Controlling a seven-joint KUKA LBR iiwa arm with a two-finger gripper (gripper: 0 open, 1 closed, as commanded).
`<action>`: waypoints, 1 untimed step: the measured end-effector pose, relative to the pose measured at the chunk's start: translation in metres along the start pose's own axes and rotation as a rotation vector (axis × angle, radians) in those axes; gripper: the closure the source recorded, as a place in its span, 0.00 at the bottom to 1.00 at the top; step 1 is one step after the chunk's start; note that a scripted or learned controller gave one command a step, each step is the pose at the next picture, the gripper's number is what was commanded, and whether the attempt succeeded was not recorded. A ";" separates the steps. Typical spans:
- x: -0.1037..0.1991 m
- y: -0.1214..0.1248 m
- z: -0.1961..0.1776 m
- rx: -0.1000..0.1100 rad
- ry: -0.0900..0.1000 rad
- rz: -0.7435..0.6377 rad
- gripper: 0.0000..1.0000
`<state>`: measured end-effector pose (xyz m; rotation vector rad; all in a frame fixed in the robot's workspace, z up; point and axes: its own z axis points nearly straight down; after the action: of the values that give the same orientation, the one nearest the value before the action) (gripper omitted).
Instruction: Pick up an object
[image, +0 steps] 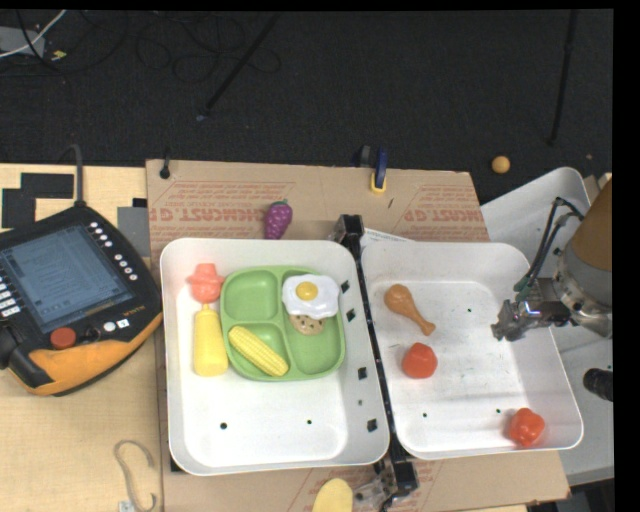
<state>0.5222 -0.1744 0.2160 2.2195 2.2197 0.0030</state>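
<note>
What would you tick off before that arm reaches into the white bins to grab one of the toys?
1. Claw is over the right bin: ok, it sits at that bin's right side.
2. Claw carries nothing yet: cannot tell, it is too small and dark to read.
3. A toy lies near it: ok, the red tomato and the chicken drumstick lie loose to its left.
4. Those two are apart from each other: ok.
5. Red toy in the corner is easy to grab: not ok, it lies close against the bin's wall.
6. Cables by the wrist hang free: cannot tell.
</note>
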 end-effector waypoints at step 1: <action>-0.001 0.000 -0.012 0.003 0.001 0.000 1.00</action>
<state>0.5224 -0.1757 0.2281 2.2211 2.2217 0.0009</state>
